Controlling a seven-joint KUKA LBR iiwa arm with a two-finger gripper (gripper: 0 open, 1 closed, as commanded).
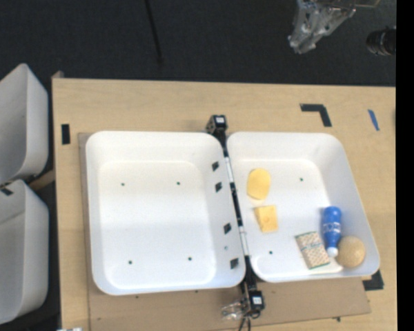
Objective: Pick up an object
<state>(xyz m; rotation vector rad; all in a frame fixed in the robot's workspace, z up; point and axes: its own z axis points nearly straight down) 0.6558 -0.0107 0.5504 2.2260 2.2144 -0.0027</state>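
The right bin (331,147) holds several objects. A yellow oval piece (259,183) lies near its left side, with a yellow wedge (266,218) just below it. A blue bottle with a white cap (331,229) lies near the right wall. Beside the bottle rest a tan round ball (352,251) and a small patterned packet (312,249). My gripper (305,38) hangs high at the top right, above the dark floor beyond the bench and far from the bins. Nothing shows between its fingers.
The left bin (96,185) sits beside the right one, joined by a black-clipped seam (229,198). White blocks (10,185) stand off the bench's left edge. Black and blue tape marks (317,112) lie on the bench behind the right bin.
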